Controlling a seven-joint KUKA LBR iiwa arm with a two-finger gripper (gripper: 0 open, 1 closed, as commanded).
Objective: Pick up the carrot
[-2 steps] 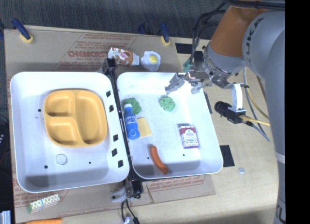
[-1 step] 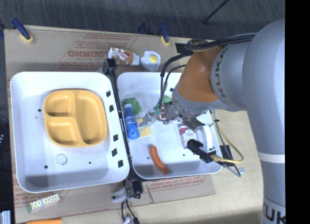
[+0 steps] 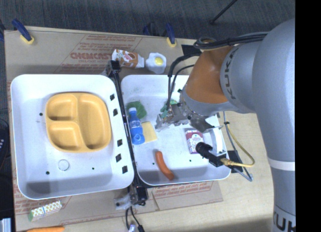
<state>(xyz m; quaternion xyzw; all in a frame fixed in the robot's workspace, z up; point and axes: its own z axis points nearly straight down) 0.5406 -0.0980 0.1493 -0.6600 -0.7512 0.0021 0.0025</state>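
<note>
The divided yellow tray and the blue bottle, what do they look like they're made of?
The divided yellow tray looks like moulded plastic with a matte finish: uniform colour, rounded compartment edges, soft highlights only. The blue bottle appears to be translucent plastic, glossy, with a lighter cap; its small size leaves the label unreadable. Both are judged by look alone.

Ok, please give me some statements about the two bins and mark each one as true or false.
1. The carrot lies in the right bin. True.
2. The yellow tray sits in the right bin. False: it sits in the left bin.
3. The gripper holds the carrot. False: the carrot lies on the bin floor, apart from the gripper.
4. A blue bottle lies near the right bin's left wall. True.
5. The carrot touches the blue bottle. False: they lie apart.
</note>
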